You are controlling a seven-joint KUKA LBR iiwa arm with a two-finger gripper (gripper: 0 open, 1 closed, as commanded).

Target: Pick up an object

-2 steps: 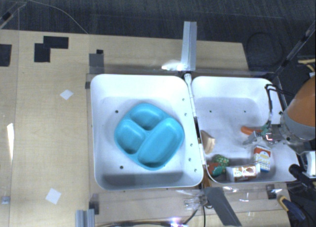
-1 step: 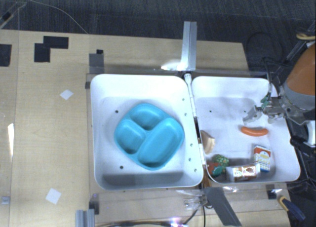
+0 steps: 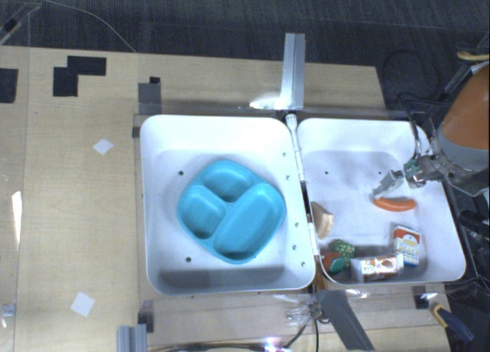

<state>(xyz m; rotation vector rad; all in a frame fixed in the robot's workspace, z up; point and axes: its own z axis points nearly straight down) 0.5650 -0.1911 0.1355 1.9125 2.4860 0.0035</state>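
In the right bin (image 3: 344, 148) an orange sausage-shaped toy (image 3: 395, 204) lies right of the middle. My gripper (image 3: 389, 184) hangs just above it at its upper left, with a grey finger (image 3: 387, 184) pointing left; nothing shows between its fingers. Along the bin's front lie a tan shell-like piece (image 3: 322, 219), a green and red toy (image 3: 338, 255), a small can on its side (image 3: 377, 267) and a little red and white carton (image 3: 407, 244).
The left bin (image 3: 161, 151) holds a blue three-compartment plate (image 3: 231, 210). A metal post (image 3: 294, 71) stands behind the divider between the bins. The arm's orange band (image 3: 467, 121) sits over the right bin's far right edge. Wooden bench surrounds both bins.
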